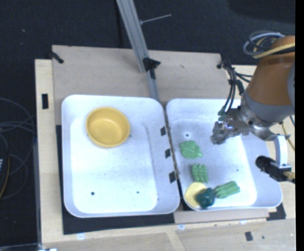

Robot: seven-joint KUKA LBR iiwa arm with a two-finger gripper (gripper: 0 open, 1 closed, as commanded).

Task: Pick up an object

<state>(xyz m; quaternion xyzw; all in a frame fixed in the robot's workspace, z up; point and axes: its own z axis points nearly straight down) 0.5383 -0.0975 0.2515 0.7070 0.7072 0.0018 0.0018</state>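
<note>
Grey tool (218, 133) over right bin (248, 192), above green toys (190, 150), grasp cannot be told

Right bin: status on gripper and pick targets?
Gripper above right bin, holding nothing visible. Green pieces lie apart from it. Yellow bowl in left bin.

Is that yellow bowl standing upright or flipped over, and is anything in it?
Upright and empty. The yellow bowl in the left bin shows its open hollow to the camera, rim uppermost, with only bare yellow inside.
</note>
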